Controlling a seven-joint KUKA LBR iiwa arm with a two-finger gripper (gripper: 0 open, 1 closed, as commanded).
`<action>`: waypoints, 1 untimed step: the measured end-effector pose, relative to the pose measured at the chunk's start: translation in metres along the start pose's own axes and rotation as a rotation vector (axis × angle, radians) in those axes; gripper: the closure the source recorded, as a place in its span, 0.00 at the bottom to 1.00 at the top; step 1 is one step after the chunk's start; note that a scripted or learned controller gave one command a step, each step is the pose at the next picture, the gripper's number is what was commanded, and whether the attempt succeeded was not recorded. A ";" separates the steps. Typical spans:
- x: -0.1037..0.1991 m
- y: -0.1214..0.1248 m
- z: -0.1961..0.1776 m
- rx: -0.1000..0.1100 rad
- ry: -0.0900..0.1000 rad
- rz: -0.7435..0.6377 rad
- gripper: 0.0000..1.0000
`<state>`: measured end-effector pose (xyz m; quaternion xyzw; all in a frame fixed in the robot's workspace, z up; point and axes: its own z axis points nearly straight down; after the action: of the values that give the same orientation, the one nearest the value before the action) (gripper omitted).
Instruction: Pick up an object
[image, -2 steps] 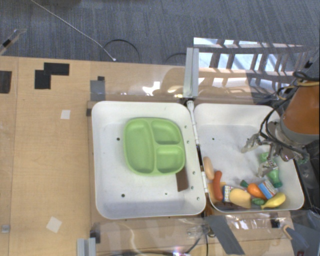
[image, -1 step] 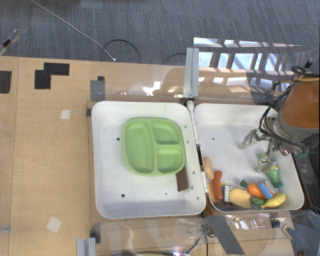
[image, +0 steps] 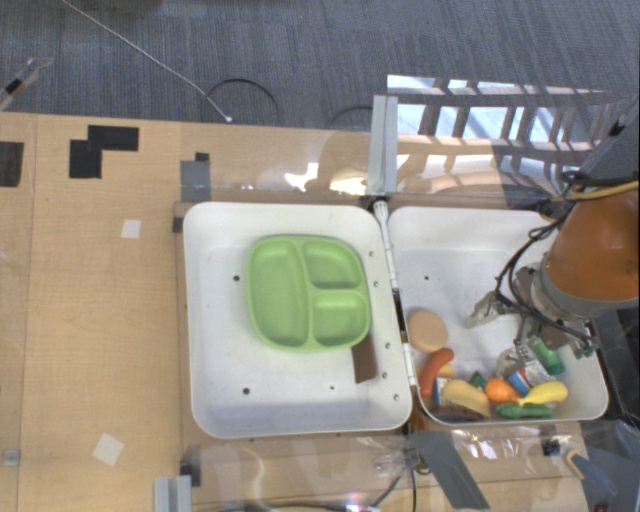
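The gripper (image: 527, 352) hangs low in the right bin (image: 440, 240), over toy food (image: 490, 390) heaped at six o'clock. Whether it grips anything, I cannot tell. A green plate (image: 305, 292) sits mid left bin (image: 215, 330).

A light wooden bench (image: 90, 330) fills the lower frame, with black square markings (image: 100, 147) near its upper left. Beyond it lies dark grey carpet (image: 300, 50), crossed by a thin cable (image: 150, 55).

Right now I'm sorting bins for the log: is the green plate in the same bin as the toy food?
No, the green plate lies in the left bin, while the toy food sits in the right bin.
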<state>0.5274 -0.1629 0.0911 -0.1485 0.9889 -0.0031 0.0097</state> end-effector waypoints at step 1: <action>-0.014 -0.049 0.002 -0.002 0.005 0.141 0.00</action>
<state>0.5551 -0.2055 0.0897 -0.0785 0.9969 -0.0018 0.0073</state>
